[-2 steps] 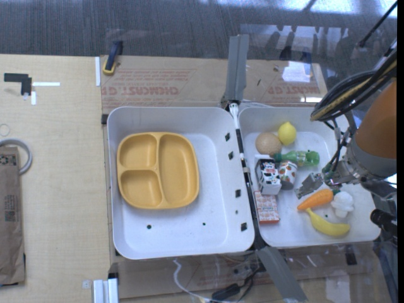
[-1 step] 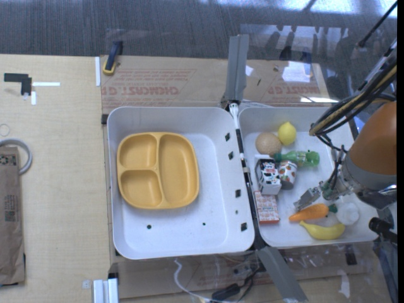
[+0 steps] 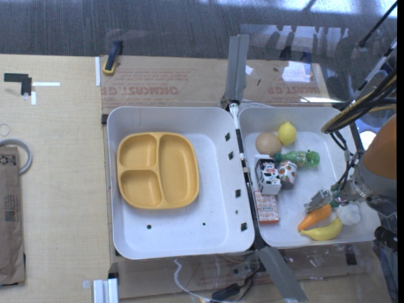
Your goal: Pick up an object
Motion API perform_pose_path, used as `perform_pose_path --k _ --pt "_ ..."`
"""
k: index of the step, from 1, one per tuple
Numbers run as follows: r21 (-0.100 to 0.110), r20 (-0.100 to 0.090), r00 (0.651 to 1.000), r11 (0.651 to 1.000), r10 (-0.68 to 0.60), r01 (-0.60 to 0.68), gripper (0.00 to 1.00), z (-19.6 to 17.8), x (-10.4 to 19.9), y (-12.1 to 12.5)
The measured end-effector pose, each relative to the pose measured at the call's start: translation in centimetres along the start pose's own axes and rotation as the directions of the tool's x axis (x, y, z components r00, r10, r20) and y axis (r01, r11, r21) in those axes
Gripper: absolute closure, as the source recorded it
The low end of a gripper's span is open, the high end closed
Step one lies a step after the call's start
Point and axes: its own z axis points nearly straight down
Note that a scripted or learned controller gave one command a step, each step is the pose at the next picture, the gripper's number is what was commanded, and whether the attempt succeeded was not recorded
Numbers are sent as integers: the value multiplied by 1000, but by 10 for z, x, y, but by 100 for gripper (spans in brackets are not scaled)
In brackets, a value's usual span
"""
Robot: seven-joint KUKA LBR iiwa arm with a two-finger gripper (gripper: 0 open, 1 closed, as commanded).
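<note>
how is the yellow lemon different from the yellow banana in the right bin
The round yellow lemon is compact and ball-like, while the curved yellow banana is long and bent. The lemon lies near the far wall of the right white bin, beside a tan round fruit; the banana lies at the near side, against an orange carrot. Both are yellow toy fruits.

Position: one fixed camera above the desk (image 3: 50,169)
Direction: looks down at a slant, far edge at the top
Distance: far enough to frame the left bin (image 3: 214,232) and right bin (image 3: 297,122) whole
Arm (image 3: 382,163): enters from the right
</note>
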Motion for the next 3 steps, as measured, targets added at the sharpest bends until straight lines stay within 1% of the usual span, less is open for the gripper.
perform_pose_path --k 1,2,3 --pt "1 0 1000 1000 2 -2 100 -7 0 1" --pt "-2 2 997 997 71 -71 100 0 -26 -4" --pt "0 2 1000 1000 16 -16 100 -111 3 45"
